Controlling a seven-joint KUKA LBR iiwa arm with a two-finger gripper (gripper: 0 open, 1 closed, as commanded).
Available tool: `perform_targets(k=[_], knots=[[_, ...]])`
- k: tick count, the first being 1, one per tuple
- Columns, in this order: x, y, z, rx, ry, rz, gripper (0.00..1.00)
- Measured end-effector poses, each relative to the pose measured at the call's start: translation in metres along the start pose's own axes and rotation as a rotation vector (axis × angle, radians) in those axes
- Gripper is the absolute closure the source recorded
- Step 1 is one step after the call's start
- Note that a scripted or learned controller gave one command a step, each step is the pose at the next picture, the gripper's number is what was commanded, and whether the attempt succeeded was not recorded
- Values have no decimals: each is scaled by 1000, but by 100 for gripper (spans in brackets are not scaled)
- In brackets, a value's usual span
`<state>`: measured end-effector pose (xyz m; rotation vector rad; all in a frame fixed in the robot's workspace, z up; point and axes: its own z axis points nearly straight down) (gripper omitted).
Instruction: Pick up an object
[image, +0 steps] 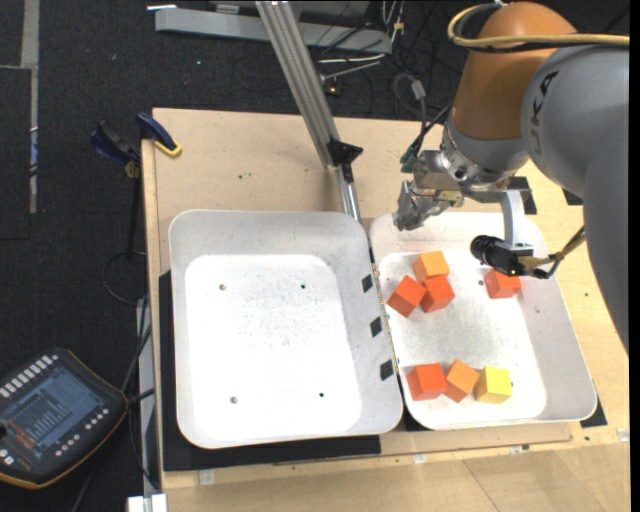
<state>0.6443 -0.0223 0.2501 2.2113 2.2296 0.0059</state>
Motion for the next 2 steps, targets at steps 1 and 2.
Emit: perform_targets(k=[1,2], knots=[[56,4,-5,1,0,0,100],[103,2,-1,3,-1,1,100]])
